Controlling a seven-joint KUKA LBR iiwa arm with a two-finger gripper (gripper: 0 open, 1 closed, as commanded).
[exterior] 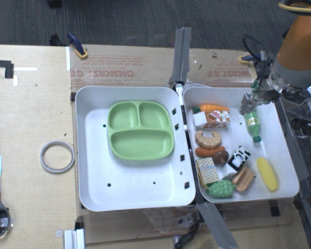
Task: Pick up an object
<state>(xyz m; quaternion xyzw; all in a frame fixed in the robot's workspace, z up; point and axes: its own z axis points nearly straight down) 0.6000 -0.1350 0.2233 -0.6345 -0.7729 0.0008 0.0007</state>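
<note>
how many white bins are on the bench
2. The left bin holds a green divided plate; the right bin holds toy food. They sit side by side, touching along the middle.

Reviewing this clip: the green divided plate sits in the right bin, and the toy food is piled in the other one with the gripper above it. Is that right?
Not quite. The camera view shows the green divided plate in the left bin, not the right. The toy food, such as the corn cob, lies in the right bin, with the gripper above it.
</note>
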